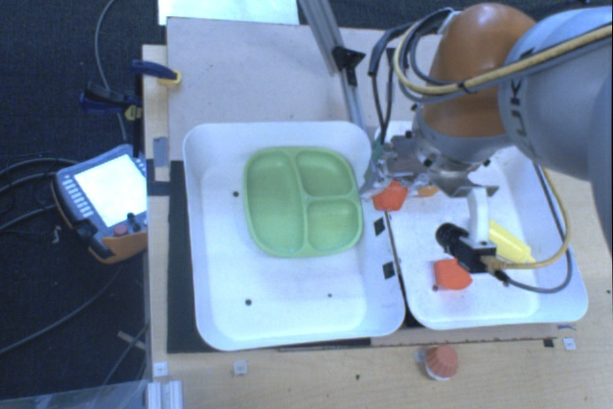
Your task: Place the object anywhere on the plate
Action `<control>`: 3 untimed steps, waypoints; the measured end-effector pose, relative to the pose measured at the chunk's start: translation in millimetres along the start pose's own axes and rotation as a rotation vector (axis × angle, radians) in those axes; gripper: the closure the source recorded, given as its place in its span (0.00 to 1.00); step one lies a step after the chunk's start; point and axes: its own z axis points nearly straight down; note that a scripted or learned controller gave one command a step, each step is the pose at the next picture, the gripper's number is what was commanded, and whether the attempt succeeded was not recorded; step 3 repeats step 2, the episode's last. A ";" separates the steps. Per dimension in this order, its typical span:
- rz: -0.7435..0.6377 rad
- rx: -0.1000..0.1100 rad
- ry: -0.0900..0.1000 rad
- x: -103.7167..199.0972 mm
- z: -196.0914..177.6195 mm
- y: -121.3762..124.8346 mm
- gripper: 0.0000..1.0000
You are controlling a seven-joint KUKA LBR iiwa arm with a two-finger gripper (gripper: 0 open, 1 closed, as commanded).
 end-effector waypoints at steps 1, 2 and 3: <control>-0.003 -0.001 0.002 59.9 -0.6 -21.3 1.00; 0.006 -0.002 -0.001 55.6 -0.8 -20.3 0.00; 0.006 -0.002 -0.001 55.6 -0.8 -20.3 0.00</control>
